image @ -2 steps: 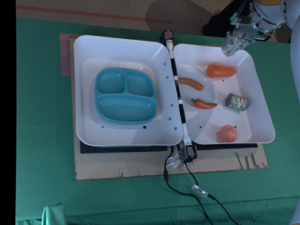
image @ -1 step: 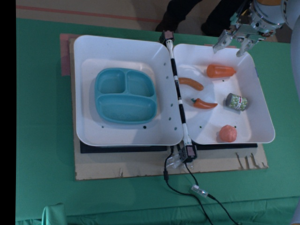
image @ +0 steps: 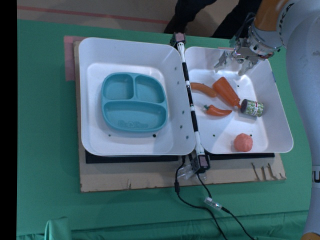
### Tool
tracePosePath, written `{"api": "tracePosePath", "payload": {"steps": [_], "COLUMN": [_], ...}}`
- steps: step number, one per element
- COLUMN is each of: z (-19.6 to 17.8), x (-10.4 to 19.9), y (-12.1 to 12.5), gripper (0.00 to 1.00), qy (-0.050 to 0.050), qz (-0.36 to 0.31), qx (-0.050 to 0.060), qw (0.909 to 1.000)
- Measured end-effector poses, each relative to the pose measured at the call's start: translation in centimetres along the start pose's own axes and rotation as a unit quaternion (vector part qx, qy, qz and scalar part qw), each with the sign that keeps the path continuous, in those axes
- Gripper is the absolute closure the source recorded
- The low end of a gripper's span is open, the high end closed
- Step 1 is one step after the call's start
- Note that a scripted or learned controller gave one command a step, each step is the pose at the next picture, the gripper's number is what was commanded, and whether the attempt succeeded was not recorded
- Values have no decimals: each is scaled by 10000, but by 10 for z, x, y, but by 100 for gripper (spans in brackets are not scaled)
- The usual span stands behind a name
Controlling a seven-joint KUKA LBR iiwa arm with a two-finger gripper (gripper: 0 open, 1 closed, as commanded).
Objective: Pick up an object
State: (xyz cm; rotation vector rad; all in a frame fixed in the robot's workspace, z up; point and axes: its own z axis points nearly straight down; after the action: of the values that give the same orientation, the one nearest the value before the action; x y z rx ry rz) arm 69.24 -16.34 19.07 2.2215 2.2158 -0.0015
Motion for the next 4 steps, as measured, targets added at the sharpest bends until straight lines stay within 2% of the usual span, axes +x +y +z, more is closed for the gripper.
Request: {"api": "tracePosePath", "payload": {"steps": [1, 2, 3, 4], "z": [5, 5, 5, -5], "x": [-2, -18, -26, -28], "y": [-61, -93, -161, -160], "gripper": [0, 0, 0, 100], "qy": [-19, -17, -32, -47], "qz": [-1, -1, 5, 26], "qx": [-80, -89, -104, -120], "qw": [10000, 10000, 9999, 9999]}}
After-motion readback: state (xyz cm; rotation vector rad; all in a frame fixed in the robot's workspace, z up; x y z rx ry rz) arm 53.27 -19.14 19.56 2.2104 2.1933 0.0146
